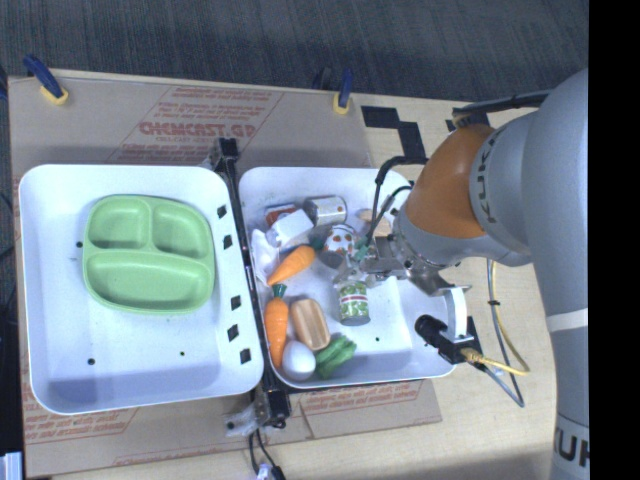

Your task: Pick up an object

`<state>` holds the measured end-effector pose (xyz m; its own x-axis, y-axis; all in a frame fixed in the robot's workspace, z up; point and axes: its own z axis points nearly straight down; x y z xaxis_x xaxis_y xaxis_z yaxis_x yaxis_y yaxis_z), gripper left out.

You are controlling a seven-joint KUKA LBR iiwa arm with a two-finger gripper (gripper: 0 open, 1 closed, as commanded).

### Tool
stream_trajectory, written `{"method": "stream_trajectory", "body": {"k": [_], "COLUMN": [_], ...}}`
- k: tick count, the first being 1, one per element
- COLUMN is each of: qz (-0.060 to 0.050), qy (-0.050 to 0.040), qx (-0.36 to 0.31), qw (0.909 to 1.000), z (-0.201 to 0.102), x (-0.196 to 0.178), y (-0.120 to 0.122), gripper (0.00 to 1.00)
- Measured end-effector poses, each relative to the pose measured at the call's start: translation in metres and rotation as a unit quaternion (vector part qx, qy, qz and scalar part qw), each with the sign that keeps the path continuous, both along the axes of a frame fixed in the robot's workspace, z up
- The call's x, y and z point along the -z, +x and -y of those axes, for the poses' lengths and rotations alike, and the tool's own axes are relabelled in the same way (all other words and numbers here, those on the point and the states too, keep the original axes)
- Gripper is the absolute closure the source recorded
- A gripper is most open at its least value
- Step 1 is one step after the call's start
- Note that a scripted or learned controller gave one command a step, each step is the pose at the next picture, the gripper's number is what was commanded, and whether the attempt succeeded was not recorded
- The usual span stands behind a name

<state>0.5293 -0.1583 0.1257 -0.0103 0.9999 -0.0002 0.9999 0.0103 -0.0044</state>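
The right bin [400,193] holds a heap of toy food. Two carrots lie in it, one [292,265] slanted near the middle and one [276,329] upright by the left wall. A white egg [298,359], a tan bun [309,324] and a green vegetable [336,353] sit near the front. A small jar with a green label [353,303] stands just in front of my gripper [362,255]. A grey can [326,209] and a red-and-white packet [285,224] lie at the back. The gripper hangs low over the middle of the heap, beside a round patterned item [339,240].
The left bin [50,368] bears a green divided plate [150,255]. A black divider [236,258] runs between the bins. The arm's orange band [450,193] and grey body cover the right bin's right side, with a yellow cable [505,353] trailing off it.
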Motion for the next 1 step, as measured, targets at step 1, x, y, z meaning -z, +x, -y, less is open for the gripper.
{"method": "stream_trajectory", "body": {"k": [1], "qz": [0.001], "qy": [0.0000], "qx": [0.001], "qw": [1.0000], "z": [-0.0581], "x": [-0.0754], "y": [-0.0518], "gripper": [1.00]}}
